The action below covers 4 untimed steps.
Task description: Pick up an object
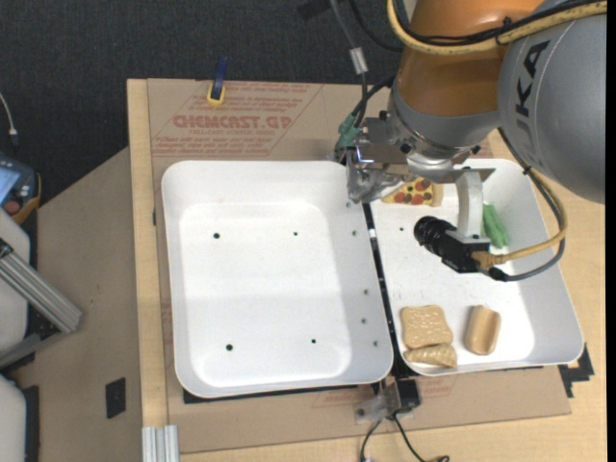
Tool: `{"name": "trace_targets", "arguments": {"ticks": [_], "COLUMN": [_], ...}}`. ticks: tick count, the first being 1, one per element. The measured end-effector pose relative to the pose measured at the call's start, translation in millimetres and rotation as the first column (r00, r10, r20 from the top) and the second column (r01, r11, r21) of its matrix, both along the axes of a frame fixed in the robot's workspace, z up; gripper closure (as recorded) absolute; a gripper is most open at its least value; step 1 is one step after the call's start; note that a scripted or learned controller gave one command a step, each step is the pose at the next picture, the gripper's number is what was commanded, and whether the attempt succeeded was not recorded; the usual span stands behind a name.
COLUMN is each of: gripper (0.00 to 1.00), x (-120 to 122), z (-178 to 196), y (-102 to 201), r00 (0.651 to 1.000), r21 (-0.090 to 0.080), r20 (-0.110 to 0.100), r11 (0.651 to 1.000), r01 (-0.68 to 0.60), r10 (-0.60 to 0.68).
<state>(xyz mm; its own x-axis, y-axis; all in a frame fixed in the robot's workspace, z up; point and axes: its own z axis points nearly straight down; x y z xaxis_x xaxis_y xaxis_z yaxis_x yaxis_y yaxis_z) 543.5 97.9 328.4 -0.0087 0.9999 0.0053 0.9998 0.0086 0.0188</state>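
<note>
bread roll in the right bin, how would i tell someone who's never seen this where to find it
Start at the right-hand white bin and go to its near edge, away from the arm. Three tan items lie there; the bread roll is the rightmost. Unlike the flat, square cracker and the wedge-shaped piece beside it, it is smooth, rounded and oblong.

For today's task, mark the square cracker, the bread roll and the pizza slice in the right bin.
square cracker (425, 324), camera view, centre of its top face.
bread roll (482, 329), camera view, middle of its body.
pizza slice (416, 194), camera view, its topped surface.
</note>
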Motion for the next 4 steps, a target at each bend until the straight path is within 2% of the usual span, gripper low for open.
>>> {"name": "trace_targets", "arguments": {"ticks": [1, 2, 3, 4], "gripper": [1.00, 1.00, 1.00, 1.00], "x": [-35, -69, -37, 39], "z": [-107, -192, -118, -185], "y": [27, 112, 128, 126], "r00": [1.000, 1.000, 1.000, 1.000], "r21": [-0.006, -0.005, -0.002, -0.007], "r20": [-0.030, -0.031, -0.011, -0.017], "r11": [1.000, 1.000, 1.000, 1.000], "r01": [0.006, 0.000, 0.006, 0.009], "r10": [-0.006, 0.000, -0.006, -0.009]}}
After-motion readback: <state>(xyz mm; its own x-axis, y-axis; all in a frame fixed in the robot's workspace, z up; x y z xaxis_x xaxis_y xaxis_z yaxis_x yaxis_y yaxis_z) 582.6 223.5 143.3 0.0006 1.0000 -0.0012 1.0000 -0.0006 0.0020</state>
